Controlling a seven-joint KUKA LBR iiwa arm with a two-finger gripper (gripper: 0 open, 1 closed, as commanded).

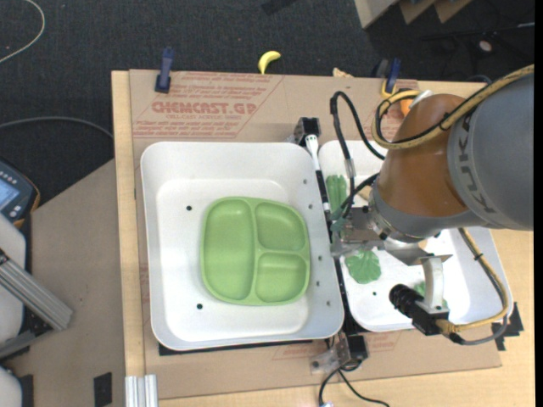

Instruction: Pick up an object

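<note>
From above, the arm (458, 155) reaches over the right bin (475, 291), its bulk hiding the fingers, so whether they are spread or closed on anything cannot be told. Just below the wrist, a green object (364, 266) lies on that bin's floor, with another green piece (336, 192) nearer the dividing wall. Well off to the left, a green divided plate (254, 250) sits in the left bin (170, 227) on the desk (136, 142).

A pale green divided plate (254, 250) in a white bin (161, 227) (brown cardboard (212, 108), red lettering).
</note>
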